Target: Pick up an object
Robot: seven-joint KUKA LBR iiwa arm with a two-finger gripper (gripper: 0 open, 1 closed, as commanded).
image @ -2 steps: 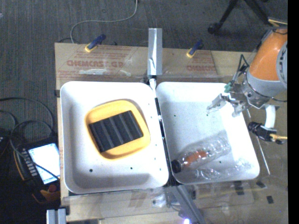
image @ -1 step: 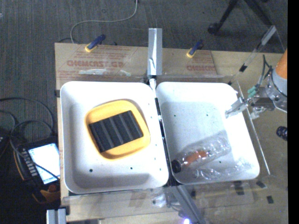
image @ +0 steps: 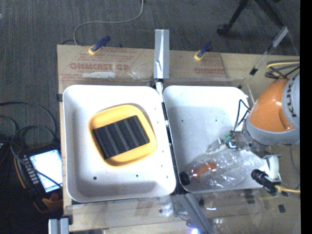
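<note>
Your arm (image: 275, 113) comes in from the right edge and bends down over the right bin (image: 195, 106), with its orange band bulging above the bin's right wall and the grey wrist just below it. The hand (image: 239, 143) sits low over the right half of that bin, right at the upper edge of the crumpled clear plastic bottle (image: 219, 168). Its working end is tangled in the bottle's glare and the small green and white parts at the wrist, so you cannot tell how its grip stands or whether anything is caught in it. A black cable (image: 241, 113) loops from the wrist up along the bin's right side.

The bottle lies on its side across the bin's lower right, its dark cap (image: 184, 178) pointing left toward the divider between the bins, an orange-red patch (image: 204, 168) showing just behind the neck. Its crushed body runs right, under and beside the wrist.

In the left bin (image: 78, 130) you have a yellow tray-like object (image: 123, 134) with a black ribbed insert, lying flat and turned slightly, well apart from the arm.

Around the bins, the counter (image: 97, 65) shows a brown board with red lettering, two yellow-and-blue clamps (image: 98, 44) at its far edge, and a metal upright (image: 161, 52) between the bins at the back. A lit handheld screen (image: 44, 167) lies on the floor to the left.
</note>
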